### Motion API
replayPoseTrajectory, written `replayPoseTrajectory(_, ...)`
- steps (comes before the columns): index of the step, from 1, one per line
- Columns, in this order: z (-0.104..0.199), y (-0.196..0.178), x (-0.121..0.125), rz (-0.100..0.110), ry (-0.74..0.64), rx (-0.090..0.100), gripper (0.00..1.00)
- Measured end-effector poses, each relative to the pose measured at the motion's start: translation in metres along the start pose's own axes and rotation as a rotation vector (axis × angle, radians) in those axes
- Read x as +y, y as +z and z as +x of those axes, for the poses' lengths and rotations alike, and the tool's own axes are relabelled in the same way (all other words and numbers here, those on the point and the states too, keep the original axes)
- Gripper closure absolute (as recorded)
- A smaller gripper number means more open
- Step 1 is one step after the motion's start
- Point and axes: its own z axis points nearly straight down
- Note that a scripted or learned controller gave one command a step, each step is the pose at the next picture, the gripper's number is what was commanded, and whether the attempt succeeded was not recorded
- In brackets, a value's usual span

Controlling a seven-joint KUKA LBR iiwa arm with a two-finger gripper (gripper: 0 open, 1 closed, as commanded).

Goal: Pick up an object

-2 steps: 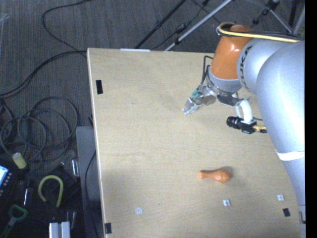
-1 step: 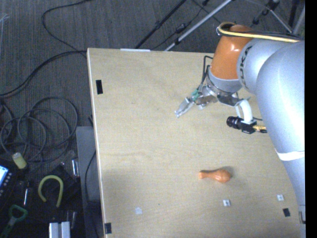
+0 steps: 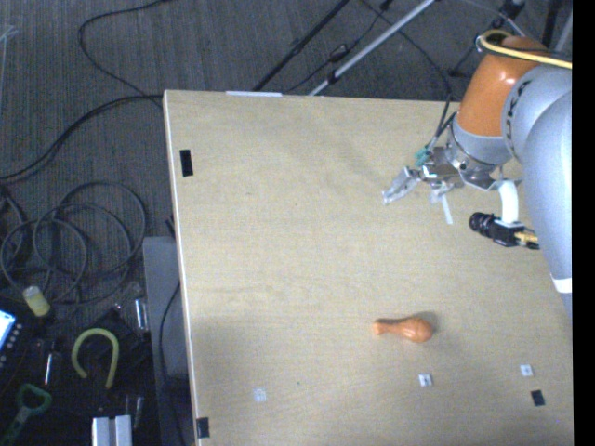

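With its jaws spread and nothing between them, the gripper [image 3: 420, 190] hangs over bare wood (orange band above), well apart from the orange pear-shaped object [image 3: 406, 328] lying nearer me, so the pick isn't started.

Even, fairly bright light falls on the tabletop [image 3: 307, 249] — no hard glare. A soft shadow darkens its lower left; the picture is low-resolution and slightly blurred throughout.
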Motion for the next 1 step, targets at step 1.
replayPoseTrajectory(1, -0.0375, 0.0154, -0.0027, -0.001, -0.323, 0.0, 0.0)
